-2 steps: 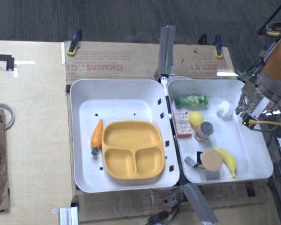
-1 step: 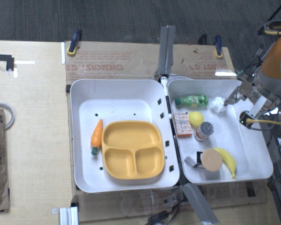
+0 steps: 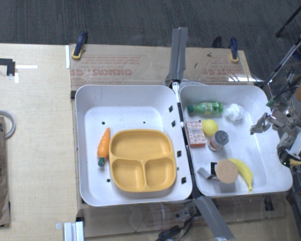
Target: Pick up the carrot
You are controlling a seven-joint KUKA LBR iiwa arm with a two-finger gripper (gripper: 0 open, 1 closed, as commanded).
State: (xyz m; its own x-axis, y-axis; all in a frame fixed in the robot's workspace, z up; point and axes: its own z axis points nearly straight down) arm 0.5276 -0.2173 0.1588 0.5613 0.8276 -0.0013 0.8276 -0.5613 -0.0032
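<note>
A yellow divided tray (image 3: 142, 160) is seen in the left bin (image 3: 85, 149), with the carrot (image 3: 104, 143) lying just beside its left edge. A banana (image 3: 242, 171) is noted in the right bin (image 3: 263, 182). The gripper (image 3: 265, 122) is at that bin's right rim; its grasp cannot be judged.

Counts: 2 white bins, left bin (image 3: 85, 134) & right bin (image 3: 271, 185). Left bin has 1 carrot (image 3: 104, 143) w/ green tip and 1 yellow 3-compartment tray (image 3: 142, 159). Right bin has 1 green bottle (image 3: 205, 108), 1 lemon (image 3: 210, 127), 1 banana (image 3: 244, 170), 1 small can (image 3: 218, 140), 1 red-and-white box (image 3: 194, 133), 1 crumpled white wad (image 3: 234, 112), 1 tan round disc (image 3: 226, 172).
</note>
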